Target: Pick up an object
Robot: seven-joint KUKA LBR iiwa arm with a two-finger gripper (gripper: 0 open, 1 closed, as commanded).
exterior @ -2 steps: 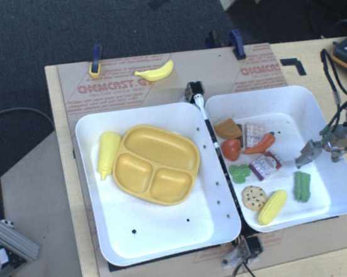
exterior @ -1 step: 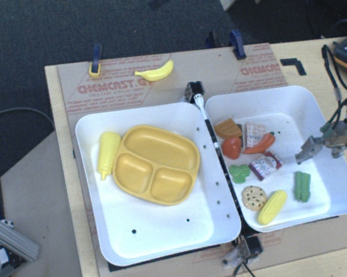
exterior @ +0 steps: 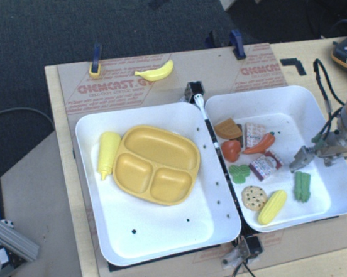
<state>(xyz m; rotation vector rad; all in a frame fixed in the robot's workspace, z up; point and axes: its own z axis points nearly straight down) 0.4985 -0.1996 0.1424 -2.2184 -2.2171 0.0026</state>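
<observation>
While the arm reaches in from the right, its gripper (exterior: 303,158) hangs low over the right bin (exterior: 308,101), just above a green toy piece (exterior: 302,185) — whether its fingers are spread or closed cannot be told, and nothing is seen caught in them. Toy food crowds that bin: a corn cob (exterior: 272,206) beside a cookie (exterior: 253,198), a tomato (exterior: 231,151), a slice of bread (exterior: 228,128), an orange carrot (exterior: 260,145) and a leafy green (exterior: 239,173). Across the divide, the left bin (exterior: 142,234) bears a yellow divided plate (exterior: 156,164) with a yellow bottle (exterior: 107,154) touching its left rim. One banana (exterior: 156,72) lies on the cardboard behind — well apart from both bins.
</observation>
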